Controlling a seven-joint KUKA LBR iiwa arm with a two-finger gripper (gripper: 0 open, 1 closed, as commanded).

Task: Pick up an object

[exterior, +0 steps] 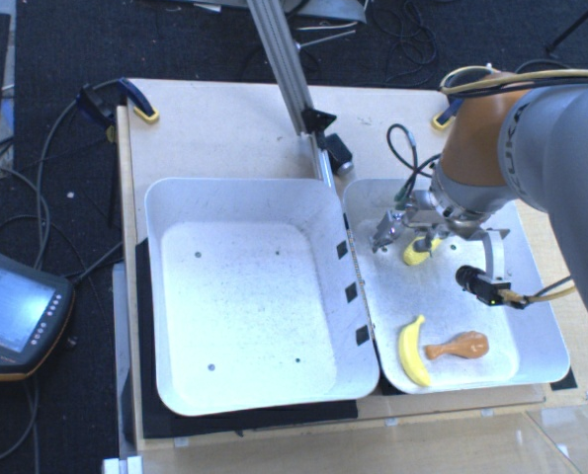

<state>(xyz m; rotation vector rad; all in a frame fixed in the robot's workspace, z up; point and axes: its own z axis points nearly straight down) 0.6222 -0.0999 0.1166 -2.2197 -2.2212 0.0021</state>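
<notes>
The grey arm with its orange band reaches in from three o'clock and hangs its two-finger gripper (404,237) over the upper part of the right shallow white plastic bin (546,349). Whether its fingers are spread or closed cannot be told from this slant. A small rounded yellow object (417,252) sits right at the gripper, on its five o'clock side, partly covered by it; its exact shape is unclear, and it cannot be told whether it is gripped.

Toward six o'clock in the same bin lies a curved yellow plastic banana (412,351), its ends pointing up and down the picture. Just beside it, at its three o'clock, lies a tan-orange toy drumstick (460,346), thick end to the right, thin end nearly touching the banana.

The left shallow white plastic bin (165,225) sits at nine o'clock of the right bin, their rims meeting.
</notes>
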